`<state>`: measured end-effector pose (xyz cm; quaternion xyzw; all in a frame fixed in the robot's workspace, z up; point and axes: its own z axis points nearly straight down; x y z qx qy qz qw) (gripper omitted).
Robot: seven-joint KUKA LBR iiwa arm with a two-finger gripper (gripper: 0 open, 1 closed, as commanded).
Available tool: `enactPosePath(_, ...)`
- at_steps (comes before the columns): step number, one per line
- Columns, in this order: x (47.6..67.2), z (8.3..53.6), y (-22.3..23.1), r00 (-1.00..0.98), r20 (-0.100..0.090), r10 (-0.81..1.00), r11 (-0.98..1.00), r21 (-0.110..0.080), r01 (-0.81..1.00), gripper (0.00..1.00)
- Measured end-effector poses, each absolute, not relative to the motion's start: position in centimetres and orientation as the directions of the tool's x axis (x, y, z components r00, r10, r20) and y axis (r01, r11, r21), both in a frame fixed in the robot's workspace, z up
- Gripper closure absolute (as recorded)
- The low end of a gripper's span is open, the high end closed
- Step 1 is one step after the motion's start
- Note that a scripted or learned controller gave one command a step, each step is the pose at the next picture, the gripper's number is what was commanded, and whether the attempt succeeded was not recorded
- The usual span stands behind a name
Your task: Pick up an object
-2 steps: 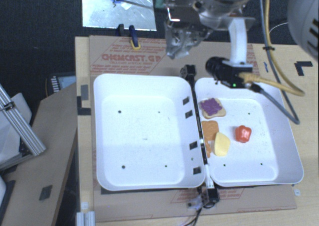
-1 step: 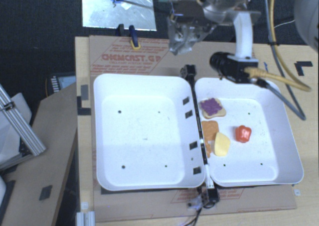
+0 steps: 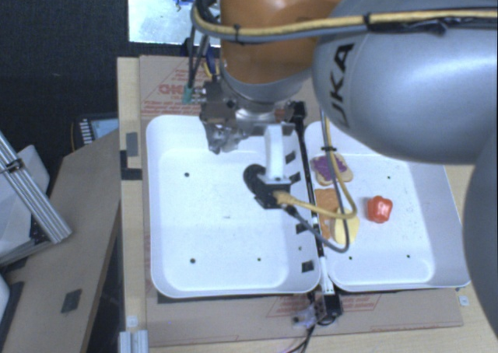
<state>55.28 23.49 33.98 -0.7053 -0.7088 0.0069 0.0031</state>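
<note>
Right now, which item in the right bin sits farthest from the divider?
The red object, alone out on the right bin's floor. The purple-topped piece and the orange-yellow one lie close to the divider.

Your arm (image 3: 405, 79): glossy grey casing with dark KUKA lettering, rounded orange band (image 3: 276, 9) above the wrist, yellow cable (image 3: 327, 26) draped across it, metallic wrist block beneath.

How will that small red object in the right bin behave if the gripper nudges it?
The red object looks rounded and compact, so it may roll or skid on the smooth white bin floor. It sits apart from the flat pieces, so it probably moves alone. It appears small, likely light.
</note>
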Motion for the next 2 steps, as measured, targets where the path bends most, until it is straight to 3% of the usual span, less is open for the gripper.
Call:
enactPosePath(1, 58.5, 46.1, 23.4, -0.003, 0.005, 1.000, 0.003, 0.015, 1.000, 1.00)
enactPosePath(2, 54.5, 44.1, 19.8, 0.001, 0.000, 1.000, -0.001, -0.001, 1.000, 1.00)
